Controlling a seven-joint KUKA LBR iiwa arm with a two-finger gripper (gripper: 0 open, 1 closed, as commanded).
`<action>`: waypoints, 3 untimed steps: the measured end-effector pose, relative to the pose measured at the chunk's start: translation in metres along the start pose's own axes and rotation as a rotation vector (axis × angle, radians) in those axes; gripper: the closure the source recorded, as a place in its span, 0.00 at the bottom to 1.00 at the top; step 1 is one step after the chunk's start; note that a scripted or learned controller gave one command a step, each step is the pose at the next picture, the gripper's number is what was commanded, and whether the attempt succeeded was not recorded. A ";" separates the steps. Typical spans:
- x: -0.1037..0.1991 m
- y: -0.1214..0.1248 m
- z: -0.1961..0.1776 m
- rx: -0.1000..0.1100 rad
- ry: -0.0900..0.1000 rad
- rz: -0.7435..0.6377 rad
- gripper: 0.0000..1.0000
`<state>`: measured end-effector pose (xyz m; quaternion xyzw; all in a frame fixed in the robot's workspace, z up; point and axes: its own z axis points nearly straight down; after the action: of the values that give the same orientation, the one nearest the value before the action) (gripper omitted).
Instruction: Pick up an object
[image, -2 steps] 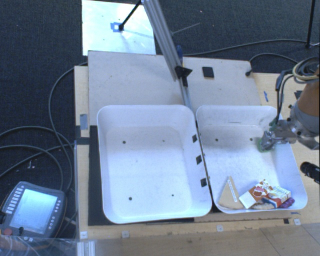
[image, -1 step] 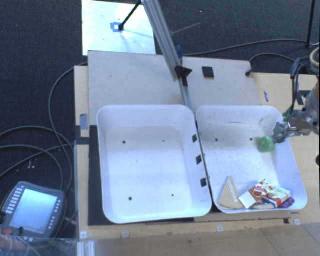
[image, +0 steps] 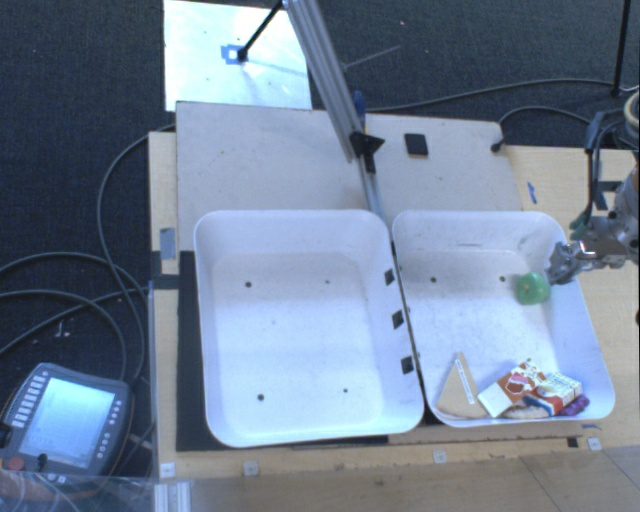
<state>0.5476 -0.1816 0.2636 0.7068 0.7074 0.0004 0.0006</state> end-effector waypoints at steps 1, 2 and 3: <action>0.049 0.007 0.015 0.001 0.001 -0.004 1.00; 0.110 0.005 0.016 0.000 0.002 -0.004 1.00; 0.156 0.007 0.013 0.001 0.001 -0.003 1.00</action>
<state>0.5543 -0.0261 0.2507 0.7057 0.7086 0.0006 -0.0002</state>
